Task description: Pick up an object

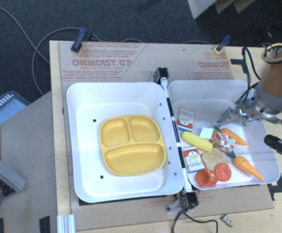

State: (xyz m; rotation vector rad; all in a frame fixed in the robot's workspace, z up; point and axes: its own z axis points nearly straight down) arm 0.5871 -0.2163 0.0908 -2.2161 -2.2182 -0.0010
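Rightward, hand (229, 116) with fingers spread wide near right bin's (204, 87) far wall, above the carrots (234, 136).

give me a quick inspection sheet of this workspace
surface: brown board bearing two white bins, left bin, right bin
job's things: in right bin, corn cob, two carrots, tomato slices, bread slice, small cartons
clutter: yellow divided tray in left bin
grippers: claw over right bin's far side, nothing seen held
cables: grey cable on floor, black cable by arm
surroundings: dark carpet, blue clamps
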